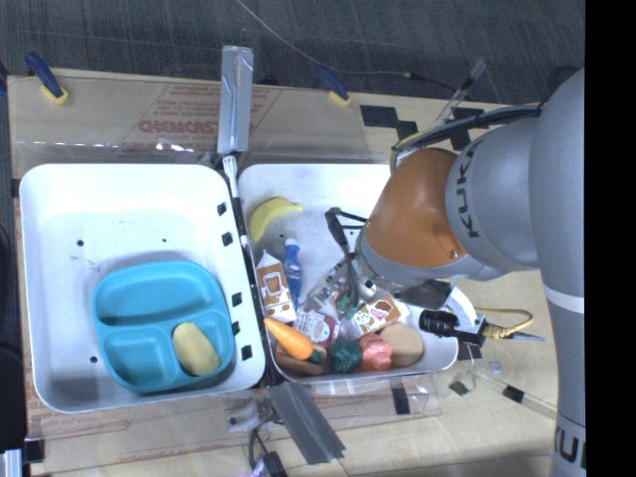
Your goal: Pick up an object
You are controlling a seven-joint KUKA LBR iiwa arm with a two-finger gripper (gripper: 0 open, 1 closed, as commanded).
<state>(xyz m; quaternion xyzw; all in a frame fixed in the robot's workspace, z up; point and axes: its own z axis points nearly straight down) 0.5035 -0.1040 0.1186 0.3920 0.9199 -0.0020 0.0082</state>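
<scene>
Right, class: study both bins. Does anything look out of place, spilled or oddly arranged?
Nothing looks spilled or broken. The right bin is a crowded jumble: a carrot, a banana and small packets heaped along its near side. In the left bin, a potato sits neatly in a blue tray.

- The arm reaches into the right bin; its claw is low among cluttered items.
- An orange carrot lies near the front wall.
- The left bin holds a blue tray carrying a yellow potato.
</scene>
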